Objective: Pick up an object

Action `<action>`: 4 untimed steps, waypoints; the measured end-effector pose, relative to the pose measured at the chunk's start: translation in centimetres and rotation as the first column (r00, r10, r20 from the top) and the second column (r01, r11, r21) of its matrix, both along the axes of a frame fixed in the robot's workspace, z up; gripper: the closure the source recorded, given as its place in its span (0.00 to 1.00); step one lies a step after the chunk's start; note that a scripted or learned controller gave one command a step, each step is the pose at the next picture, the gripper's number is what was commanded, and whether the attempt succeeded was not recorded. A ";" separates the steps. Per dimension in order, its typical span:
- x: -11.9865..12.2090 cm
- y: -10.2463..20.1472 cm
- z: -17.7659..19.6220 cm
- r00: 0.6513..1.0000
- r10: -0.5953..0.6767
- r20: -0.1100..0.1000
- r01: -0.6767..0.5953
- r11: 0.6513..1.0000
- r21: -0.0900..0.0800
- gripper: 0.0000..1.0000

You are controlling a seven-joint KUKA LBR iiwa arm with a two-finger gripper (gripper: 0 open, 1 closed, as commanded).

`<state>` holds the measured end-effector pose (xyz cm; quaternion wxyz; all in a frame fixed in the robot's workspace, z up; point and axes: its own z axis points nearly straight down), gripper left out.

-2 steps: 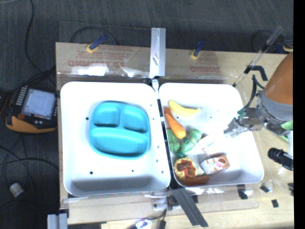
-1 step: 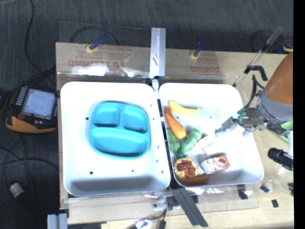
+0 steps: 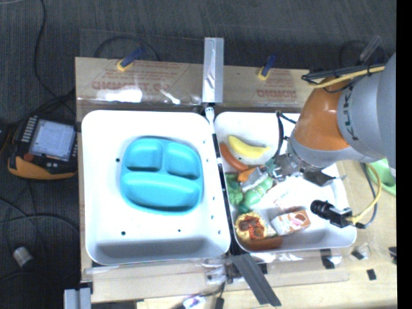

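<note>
- A robotics lab, by the look of it: a grey industrial arm (image 3: 360, 118) with an orange band leans in over the table (image 3: 154, 82).
- Two shallow white bins (image 3: 96, 172) sit side by side on a board held down with clamps (image 3: 131, 58).
- Loose black cables (image 3: 38, 18) trail across dark carpet (image 3: 38, 262).
- A handheld control pendant (image 3: 46, 147) with a screen lies on the floor.
- The right bin holds toy food (image 3: 248, 148), the left a blue divided tray (image 3: 161, 174), test props rather than household goods.

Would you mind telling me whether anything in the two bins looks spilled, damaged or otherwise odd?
Nothing stands out. The blue tray lies flat in the left bin; the banana and other toy foods are crowded but contained in the right bin.
</note>
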<state>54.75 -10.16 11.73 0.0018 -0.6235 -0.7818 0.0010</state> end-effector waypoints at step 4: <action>12.1 0.6 -0.8 0.999 -0.053 0.003 0.053 0.999 -0.006 0.00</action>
